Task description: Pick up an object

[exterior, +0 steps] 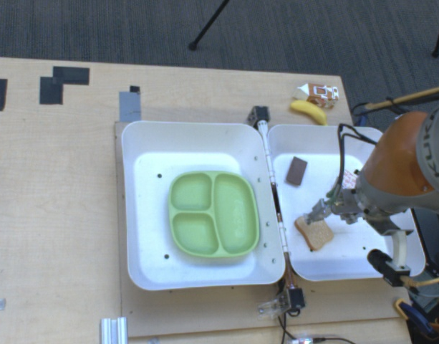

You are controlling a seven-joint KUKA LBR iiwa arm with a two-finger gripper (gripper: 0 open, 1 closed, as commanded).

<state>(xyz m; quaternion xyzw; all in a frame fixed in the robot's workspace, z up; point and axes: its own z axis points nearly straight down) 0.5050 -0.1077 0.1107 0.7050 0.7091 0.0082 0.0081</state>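
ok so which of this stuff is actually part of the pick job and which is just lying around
Part of the job:
- gripper, low in the right bin
- toast slice, just below the gripper
- brown block, same bin

Just lying about:
- green divided plate in the left bin
- banana and small packet on the bench

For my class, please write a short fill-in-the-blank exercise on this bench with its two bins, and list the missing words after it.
1. The green divided plate lies in the ____ bin.
2. The slice of bread lies in the right bin together with a small ____ block.
3. The yellow banana lies ____ the bins, on the bench.
4. The gripper is above the ____ bin.

Missing words: left; brown; outside; right
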